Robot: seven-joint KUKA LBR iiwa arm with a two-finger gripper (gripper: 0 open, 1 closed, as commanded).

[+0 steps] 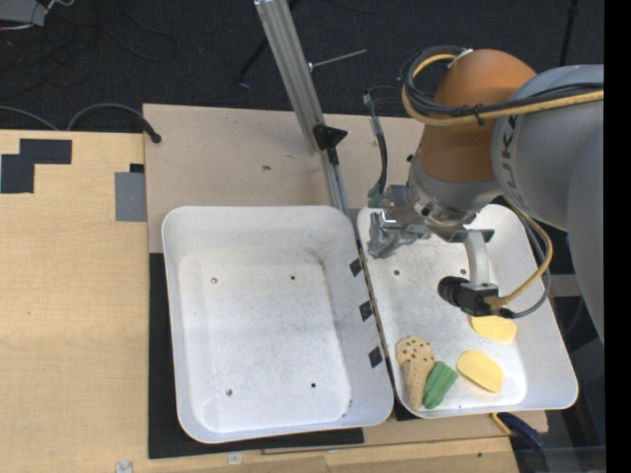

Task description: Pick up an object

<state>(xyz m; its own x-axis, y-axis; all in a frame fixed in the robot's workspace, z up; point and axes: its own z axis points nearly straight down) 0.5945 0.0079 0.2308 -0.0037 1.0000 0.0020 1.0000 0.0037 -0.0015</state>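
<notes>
The right bin (pixel 552 387) holds a few small objects near its front. A tan speckled cracker (pixel 415 355) lies by the divider, with a green piece (pixel 440 383) leaning against it. A yellow wedge (pixel 480 371) sits to the right of them, and a second yellow piece (pixel 494 329) lies a little farther back. My gripper (pixel 385 233) hangs over the back left part of the right bin, close to the divider and well behind the objects. Nothing shows in its grasp.
The left bin (pixel 187 264) stands beside the right one, and the two share a rim with black clips (pixel 366 309). A slanted aluminium bar (pixel 301 87) rises behind the bins. A black cable end (pixel 459 292) hangs from the wrist over the right bin.
</notes>
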